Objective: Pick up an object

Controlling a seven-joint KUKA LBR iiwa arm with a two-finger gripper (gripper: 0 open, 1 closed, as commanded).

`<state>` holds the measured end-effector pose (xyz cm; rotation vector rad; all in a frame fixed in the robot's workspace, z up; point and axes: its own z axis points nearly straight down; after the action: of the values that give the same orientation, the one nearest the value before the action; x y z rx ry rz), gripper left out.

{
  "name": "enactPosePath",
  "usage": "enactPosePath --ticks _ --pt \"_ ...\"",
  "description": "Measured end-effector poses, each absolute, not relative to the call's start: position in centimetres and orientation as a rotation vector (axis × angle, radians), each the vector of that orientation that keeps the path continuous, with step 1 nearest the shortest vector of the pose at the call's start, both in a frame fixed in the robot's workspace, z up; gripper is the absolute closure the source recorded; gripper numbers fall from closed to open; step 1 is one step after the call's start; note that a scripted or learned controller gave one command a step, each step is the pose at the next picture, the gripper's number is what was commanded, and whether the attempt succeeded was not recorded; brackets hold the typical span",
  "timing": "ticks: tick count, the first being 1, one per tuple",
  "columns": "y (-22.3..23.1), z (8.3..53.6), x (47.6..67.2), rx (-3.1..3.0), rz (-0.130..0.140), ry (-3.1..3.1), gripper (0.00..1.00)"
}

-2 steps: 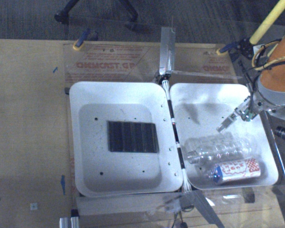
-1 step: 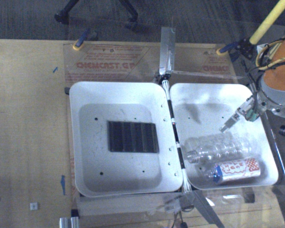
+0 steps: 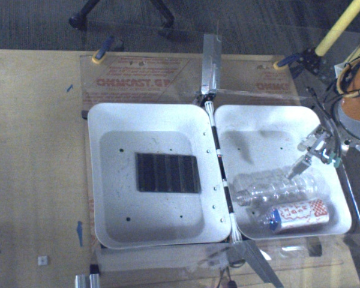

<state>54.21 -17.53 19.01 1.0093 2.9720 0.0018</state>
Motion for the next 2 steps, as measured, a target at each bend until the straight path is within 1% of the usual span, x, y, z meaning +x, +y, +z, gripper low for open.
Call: enactPosePath --ticks 1,2 --pt "-11.2 12.0 58.8 0.805 0.002 3.034 0.0" --pt "-9.6 20.2 57.4 0.991 0.002 2.975 0.0"
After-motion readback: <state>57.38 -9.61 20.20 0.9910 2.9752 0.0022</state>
